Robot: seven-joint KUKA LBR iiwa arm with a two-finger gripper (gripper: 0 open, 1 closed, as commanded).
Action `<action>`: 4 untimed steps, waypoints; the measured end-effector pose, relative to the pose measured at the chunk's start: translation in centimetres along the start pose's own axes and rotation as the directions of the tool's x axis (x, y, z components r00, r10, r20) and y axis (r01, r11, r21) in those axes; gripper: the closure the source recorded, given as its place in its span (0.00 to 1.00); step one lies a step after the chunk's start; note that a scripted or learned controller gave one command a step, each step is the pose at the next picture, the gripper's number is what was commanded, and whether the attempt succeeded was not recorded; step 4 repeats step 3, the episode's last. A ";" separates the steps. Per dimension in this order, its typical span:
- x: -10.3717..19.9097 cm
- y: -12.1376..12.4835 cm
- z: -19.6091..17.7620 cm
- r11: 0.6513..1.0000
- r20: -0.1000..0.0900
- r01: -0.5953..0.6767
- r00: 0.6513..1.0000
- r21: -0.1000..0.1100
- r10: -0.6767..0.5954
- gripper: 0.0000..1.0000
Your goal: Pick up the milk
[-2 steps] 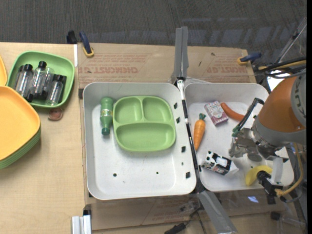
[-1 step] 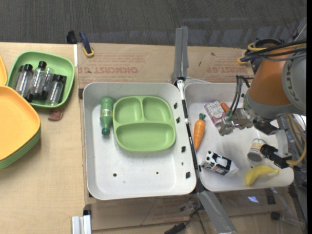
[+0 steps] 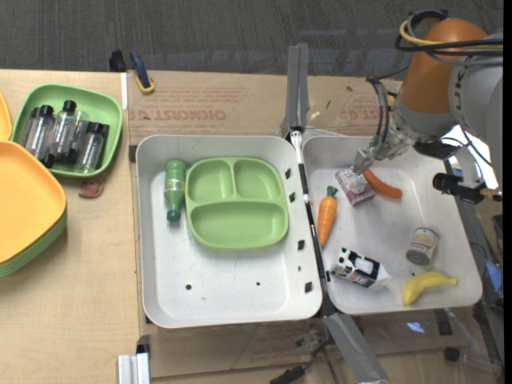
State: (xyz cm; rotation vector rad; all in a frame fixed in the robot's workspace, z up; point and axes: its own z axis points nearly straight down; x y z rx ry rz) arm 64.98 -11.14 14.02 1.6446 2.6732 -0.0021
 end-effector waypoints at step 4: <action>-2.7 -9.0 4.2 0.988 -0.003 -0.157 0.988 0.003 0.157 0.00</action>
